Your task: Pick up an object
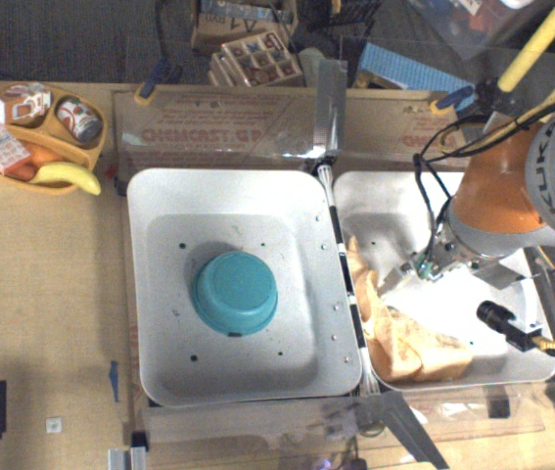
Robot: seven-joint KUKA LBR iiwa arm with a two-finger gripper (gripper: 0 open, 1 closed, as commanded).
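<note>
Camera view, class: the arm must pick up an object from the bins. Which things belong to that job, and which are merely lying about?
Job:
gripper
tan cloth, right bin
teal bowl, left bin

Lying about:
yellow tray of play food
banana
clutter behind the bench

You have a teal bowl [236,293] in the white left bin [160,204], and a tan, yellowish cloth [409,341] in the white right bin [375,199]. Your arm [497,199] wears an orange band, and a yellow banana [67,175] lies on the light brown desk [42,302].
</note>
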